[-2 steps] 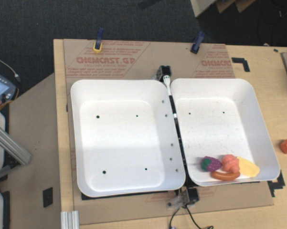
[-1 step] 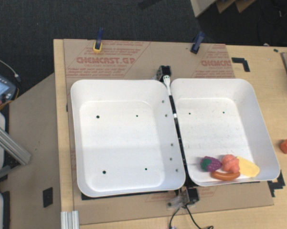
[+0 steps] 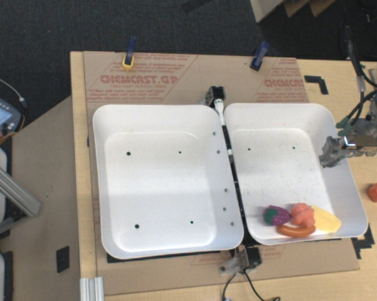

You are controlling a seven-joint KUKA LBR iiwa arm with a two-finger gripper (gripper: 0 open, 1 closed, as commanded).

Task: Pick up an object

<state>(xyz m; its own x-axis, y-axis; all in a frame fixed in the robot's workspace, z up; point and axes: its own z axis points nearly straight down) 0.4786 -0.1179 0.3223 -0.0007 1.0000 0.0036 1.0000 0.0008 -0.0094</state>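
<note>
In the right bin (image 3: 282,121), near its front right corner, lies a small cluster of toy foods: a purple grape bunch (image 3: 276,215), a pinkish-orange piece (image 3: 303,213), a yellow piece (image 3: 327,221) and a curved orange sausage (image 3: 295,231). They touch one another. My gripper (image 3: 331,153) hovers over the bin's right rim, well behind the cluster, with nothing seen in it.
The left bin (image 3: 106,168) sits beside the right one, joined by a black divider strip (image 3: 229,162). A small orange object (image 3: 375,192) lies on the bench outside the right bin. Clamps (image 3: 130,54) hold the cardboard at the back edge.
</note>
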